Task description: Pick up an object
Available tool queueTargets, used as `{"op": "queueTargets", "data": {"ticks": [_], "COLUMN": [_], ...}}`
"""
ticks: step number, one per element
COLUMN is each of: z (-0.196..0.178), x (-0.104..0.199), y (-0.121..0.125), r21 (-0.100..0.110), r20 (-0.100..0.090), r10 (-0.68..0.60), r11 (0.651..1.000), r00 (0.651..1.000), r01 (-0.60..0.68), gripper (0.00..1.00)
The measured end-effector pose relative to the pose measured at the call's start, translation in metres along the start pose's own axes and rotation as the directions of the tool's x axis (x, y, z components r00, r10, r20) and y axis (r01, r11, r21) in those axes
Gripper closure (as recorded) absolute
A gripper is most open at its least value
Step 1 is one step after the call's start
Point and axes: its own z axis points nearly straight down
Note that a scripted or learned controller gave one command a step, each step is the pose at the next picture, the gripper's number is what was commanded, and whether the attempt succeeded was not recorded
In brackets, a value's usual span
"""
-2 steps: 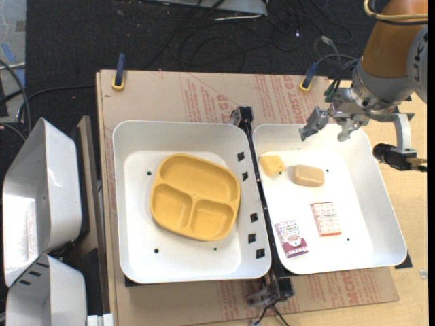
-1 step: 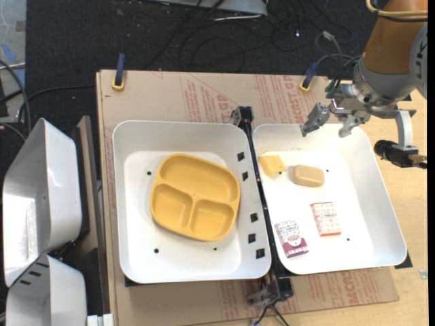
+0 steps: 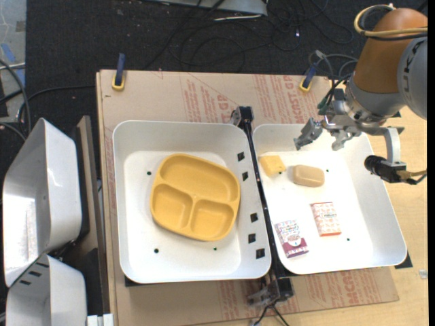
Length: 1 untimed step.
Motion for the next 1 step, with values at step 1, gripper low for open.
{"op": "queueTargets", "data": {"ticks": [1], "z": [0.0537], "x": [0.0017], "y": [-0.0107], "r21": [0.001], "r20": [-0.001], "r10": [0.0], "r11": [1.0], "r00": [1.0], "r01": [0.0], "gripper": [0.0]}}
